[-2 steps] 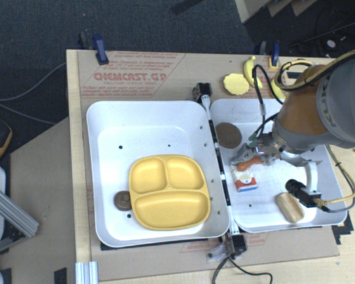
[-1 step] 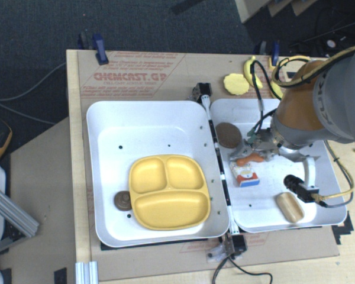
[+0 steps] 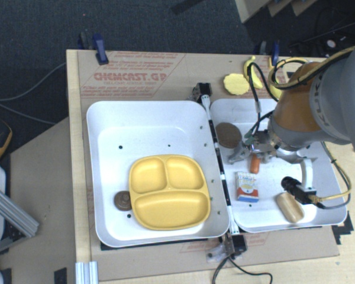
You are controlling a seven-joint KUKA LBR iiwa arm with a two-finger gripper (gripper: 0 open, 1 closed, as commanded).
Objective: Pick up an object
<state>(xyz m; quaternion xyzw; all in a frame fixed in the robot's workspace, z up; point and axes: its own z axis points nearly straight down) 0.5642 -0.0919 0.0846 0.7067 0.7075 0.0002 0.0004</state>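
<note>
The claw [image 3: 255, 154] sits low in the right bin [image 3: 325, 215], directly above a small orange piece [image 3: 255, 165]; whether that piece is gripped cannot be told. A brown disc [image 3: 228, 134] lies just left of the claw. A small carton [image 3: 247, 187] and a tan block [image 3: 289, 207] lie nearer the camera. The left bin [image 3: 106, 135] holds a yellow divided plate [image 3: 168, 190] and a brown cookie [image 3: 122, 200].

left bin [image 3: 100, 129]: far half free | near half: yellow tray [image 3: 167, 191], brown disc [image 3: 122, 200]
</note>
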